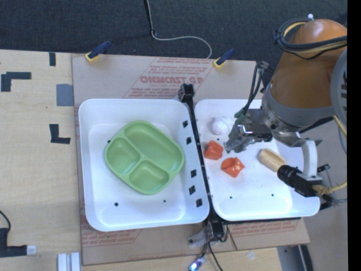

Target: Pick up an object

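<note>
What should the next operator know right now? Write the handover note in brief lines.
Gripper: low over the right bin, nothing visibly held.
Right bin: two orange-red pieces just left of and below the gripper, a white ball above them, a tan cylinder to the right.
Left bin: green divided plate.
Done: arm positioned over the objects.
Left: grasp one and lift.

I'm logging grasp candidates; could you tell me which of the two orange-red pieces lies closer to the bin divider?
The upper-left orange-red piece, nearest the divider; the other orange-red piece lies lower and rightward.
</note>
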Controlling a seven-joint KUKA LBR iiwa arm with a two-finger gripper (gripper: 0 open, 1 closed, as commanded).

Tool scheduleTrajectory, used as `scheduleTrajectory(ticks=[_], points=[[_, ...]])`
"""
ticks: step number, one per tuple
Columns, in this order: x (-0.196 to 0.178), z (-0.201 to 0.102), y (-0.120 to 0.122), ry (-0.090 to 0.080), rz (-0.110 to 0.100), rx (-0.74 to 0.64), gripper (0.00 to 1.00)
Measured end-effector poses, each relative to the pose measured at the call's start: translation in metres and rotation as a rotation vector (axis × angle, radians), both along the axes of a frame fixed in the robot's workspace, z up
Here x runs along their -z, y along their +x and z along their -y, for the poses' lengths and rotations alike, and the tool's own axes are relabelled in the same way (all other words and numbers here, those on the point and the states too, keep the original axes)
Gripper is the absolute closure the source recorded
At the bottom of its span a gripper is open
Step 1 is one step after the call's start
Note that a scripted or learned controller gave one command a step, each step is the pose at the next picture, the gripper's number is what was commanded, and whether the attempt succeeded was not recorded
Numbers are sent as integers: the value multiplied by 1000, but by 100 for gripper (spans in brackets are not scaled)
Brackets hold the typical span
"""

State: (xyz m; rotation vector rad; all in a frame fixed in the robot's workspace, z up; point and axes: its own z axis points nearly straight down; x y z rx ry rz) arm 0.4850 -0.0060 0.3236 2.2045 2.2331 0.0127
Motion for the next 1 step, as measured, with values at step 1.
scheduleTrajectory(ticks=[1], points=[[-113, -61, 0, 0, 4, 3, 100]])
